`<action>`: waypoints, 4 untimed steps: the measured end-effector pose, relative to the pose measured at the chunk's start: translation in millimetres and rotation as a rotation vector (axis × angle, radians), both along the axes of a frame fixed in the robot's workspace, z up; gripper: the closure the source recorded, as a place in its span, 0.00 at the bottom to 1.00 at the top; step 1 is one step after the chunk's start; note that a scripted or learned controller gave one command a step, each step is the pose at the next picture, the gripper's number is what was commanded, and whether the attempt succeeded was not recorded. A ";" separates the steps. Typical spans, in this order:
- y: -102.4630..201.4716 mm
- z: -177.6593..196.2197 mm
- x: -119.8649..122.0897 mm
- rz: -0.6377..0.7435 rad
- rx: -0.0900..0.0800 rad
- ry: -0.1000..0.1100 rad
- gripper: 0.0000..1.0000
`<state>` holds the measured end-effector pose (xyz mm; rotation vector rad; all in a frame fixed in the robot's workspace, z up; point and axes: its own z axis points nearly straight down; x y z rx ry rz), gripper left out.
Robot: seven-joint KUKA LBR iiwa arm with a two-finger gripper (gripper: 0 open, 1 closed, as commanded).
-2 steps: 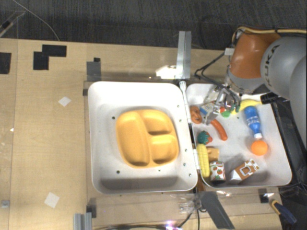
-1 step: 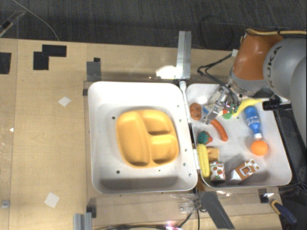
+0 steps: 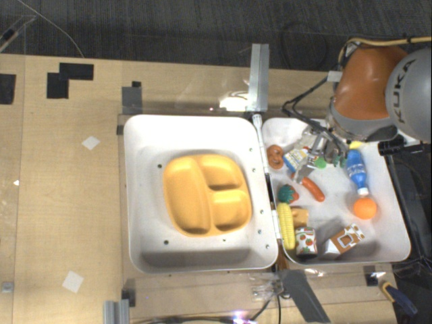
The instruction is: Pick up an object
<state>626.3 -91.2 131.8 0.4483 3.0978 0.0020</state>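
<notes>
Light wooden bench top carries two shallow white bins side by side, with dark carpet beyond its far edge. At the far end of the right white bin, the two-finger gripper hangs low over a small blue-and-white packet, which lies just left of its tip; whether they touch is unclear, and I cannot tell the gripper's state. A red sausage-shaped toy lies just nearer, a blue plastic bottle to the right. Reaching in from the right, the grey arm with its orange band tilts down and leftward. A yellow compartment tray sits in the left white bin.
</notes>
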 end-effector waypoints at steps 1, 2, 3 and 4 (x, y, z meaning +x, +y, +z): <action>-28.0 -28.8 21.9 -0.357 0.004 -0.016 0.00; -53.8 -28.7 39.1 -0.308 0.010 0.011 0.00; -61.4 -29.1 41.3 -0.513 0.017 0.015 0.00; -78.8 -29.7 43.2 -0.635 0.022 0.017 0.00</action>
